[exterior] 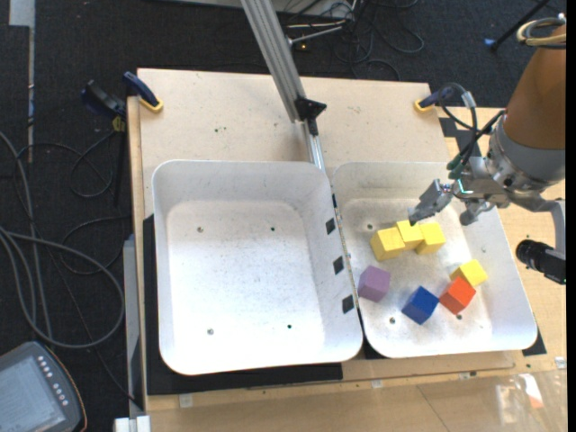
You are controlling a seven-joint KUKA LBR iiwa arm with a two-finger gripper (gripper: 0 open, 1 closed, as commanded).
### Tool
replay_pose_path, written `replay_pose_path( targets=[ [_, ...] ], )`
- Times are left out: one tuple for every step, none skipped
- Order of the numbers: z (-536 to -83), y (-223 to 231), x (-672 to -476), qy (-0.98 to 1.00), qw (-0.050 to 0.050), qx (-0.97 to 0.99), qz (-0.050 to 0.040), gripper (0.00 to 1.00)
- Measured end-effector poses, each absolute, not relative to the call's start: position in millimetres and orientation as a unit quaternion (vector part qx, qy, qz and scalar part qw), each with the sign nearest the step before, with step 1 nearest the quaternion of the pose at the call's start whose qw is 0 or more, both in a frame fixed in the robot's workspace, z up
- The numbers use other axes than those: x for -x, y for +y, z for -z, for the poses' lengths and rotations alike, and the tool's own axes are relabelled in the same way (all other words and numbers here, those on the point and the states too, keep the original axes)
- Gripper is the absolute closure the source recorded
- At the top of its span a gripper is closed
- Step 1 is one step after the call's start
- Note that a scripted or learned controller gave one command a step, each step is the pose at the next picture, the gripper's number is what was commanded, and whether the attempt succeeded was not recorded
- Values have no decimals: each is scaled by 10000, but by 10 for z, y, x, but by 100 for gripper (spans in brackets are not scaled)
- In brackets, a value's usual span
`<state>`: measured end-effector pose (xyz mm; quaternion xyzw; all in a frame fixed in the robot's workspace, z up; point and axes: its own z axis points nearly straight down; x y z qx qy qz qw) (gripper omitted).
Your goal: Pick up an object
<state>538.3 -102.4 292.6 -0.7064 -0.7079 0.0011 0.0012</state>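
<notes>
arm (538, 88) gets chopped off by the right edge, and the tablet thing (34, 392) is cut off bottom left

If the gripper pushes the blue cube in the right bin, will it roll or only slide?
The blue cube has flat faces and sharp edges, so it will probably slide or turn, not roll. It looks small and solid, so likely light and stiff. The red block sits close beside it, so a push toward that side may move both.
</notes>
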Motion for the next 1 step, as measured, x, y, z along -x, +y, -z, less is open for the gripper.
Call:
replay_pose_path(
  targets=[
    [-2944,-1027,-5388,-7071,-3,7071,0,0]
  ],
)
